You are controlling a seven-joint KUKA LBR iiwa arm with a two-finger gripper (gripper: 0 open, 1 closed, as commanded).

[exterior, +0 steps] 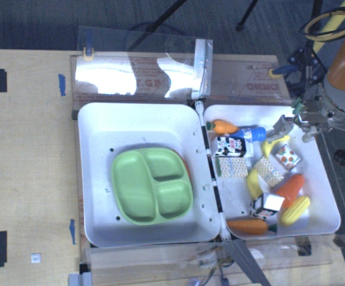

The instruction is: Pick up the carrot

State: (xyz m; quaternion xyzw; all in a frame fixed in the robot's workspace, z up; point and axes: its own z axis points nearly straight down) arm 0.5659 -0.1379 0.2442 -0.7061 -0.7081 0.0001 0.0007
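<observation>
A: Where is the carrot (249, 226)?

B: It lies flat along the near edge of the right bin (324, 159), close to that bin's near-left corner, its green top pointing right. Just above that end sits a small black-and-white box (267, 204).

A: There's a second orange thing, isn't there?

B: Yes, a smaller orange piece with a green tip (223, 127) rests near the far-left corner of the same bin, touching a blue bottle (251, 134). Below them stands a black-and-white carton (230, 147).

A: And the gripper (294, 126)?

B: It hangs over the far-right part of the right bin, near its far edge, well apart from the carrot. The metal fingers look spread, with nothing between them.

A: What else fills that bin?

B: A yellow banana (254, 182), a red-orange pepper-like piece (290, 186), a yellow corn cob (296, 210) near the near-right corner, and a white box with coloured dots (287, 157) just beneath the gripper.

A: The left bin (95, 159)?

B: It carries a green divided plate (153, 185), lying flat toward its middle.
</observation>
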